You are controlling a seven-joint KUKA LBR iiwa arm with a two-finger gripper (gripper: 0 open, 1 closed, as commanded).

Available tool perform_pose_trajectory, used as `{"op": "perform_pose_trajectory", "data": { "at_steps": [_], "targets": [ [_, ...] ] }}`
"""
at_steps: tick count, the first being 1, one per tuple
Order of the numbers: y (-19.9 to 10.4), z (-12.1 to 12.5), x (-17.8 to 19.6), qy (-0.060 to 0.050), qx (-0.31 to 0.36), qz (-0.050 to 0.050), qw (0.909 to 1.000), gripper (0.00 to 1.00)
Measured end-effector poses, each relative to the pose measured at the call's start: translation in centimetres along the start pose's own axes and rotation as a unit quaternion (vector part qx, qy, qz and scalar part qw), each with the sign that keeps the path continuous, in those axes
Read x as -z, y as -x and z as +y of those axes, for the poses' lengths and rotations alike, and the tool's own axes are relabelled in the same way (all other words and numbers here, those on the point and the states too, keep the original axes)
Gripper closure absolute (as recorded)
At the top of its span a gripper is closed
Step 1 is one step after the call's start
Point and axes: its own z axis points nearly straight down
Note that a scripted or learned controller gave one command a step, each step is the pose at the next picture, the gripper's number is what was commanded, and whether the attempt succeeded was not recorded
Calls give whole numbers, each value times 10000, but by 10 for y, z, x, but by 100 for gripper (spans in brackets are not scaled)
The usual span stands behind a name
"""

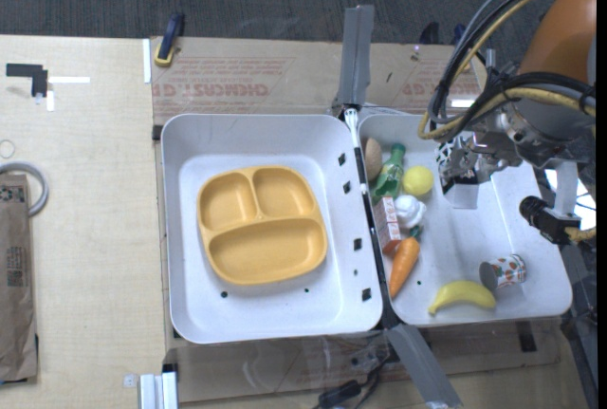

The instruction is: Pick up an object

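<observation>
The gripper (462, 181) is seen over the right bin (545, 303), near its far edge; whether it is released or clenched cannot be told. A banana (462, 296) and small can (504, 271) lie by the near edge, a carrot (403, 265) and lemon (417, 180) along the left wall. A yellow divided plate (262, 224) sits in the left bin (180, 236).

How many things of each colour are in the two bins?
Yellow: 3, the plate, lemon and banana.
Orange: 1, the carrot.
Green: 1, a bottle.
Brown: 1, a potato.
Other colours: 3, a white lump, a packet and a can.
Total: 9
</observation>
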Motion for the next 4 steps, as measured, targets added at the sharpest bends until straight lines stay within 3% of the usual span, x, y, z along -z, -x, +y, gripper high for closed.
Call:
{"op": "perform_pose_trajectory", "data": {
  "at_steps": [1,2,3,4],
  "targets": [
    [-42,4,-20,-7,731,2,9973,100],
    [0,26,7,8,1115,-2,9938,100],
    [-44,29,-12,-1,1788,2,9839,100],
    [-67,97,-55,-8,2047,-3,9788,100]
  ]
}}
